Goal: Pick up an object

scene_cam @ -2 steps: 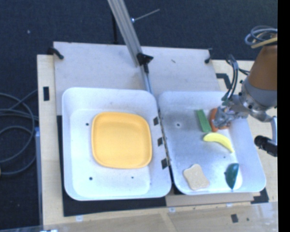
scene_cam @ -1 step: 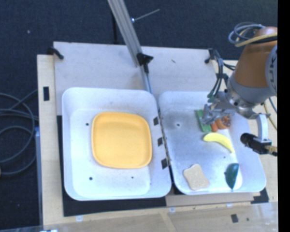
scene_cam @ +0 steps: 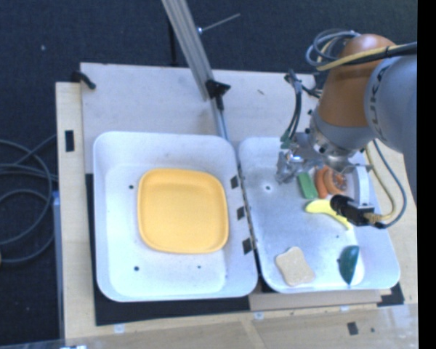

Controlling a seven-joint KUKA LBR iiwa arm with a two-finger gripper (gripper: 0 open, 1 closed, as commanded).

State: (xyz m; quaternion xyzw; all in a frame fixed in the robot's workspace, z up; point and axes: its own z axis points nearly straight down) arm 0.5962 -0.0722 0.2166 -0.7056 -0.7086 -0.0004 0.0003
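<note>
Green block (scene_cam: 306, 185) and an orange carrot-like piece (scene_cam: 323, 182) sit side by side at the far side of the right bin (scene_cam: 269, 231), long axes running near-far, directly under the gripper (scene_cam: 294, 162), just near-right of it. Can't tell jaw state from this angle. One yellow banana (scene_cam: 321, 208) just nearer, one tan bread slice (scene_cam: 296, 266) and one teal piece (scene_cam: 348, 261) at the near edge. Left bin (scene_cam: 112, 217) holds one yellow plate (scene_cam: 182, 211).

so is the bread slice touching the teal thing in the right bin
Apart. The camera view shows the bread slice and the teal object lying with bare white bin floor plainly between them.
</note>
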